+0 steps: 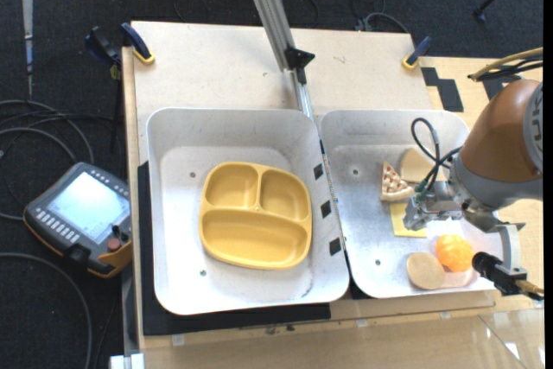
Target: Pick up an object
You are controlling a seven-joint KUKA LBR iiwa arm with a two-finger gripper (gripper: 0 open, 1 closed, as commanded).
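In the right bin [363,160] lie a pizza slice [394,182], a yellow flat piece [403,225], an orange fruit [453,252] and a tan round piece [424,270]. My gripper [421,212] hangs low over the yellow flat piece, just right of the pizza slice and up-left of the orange. Its tips are too small and dark to read. The arm's orange band [510,130] and grey wrist cover the bin's right side.
The left bin [168,186] holds a yellow divided tray [256,214]. A metal pole [270,4] slants across the back of the bench. Yellow clamps [138,47] sit at the back corners. A teach pendant [82,216] lies on the floor to the left.
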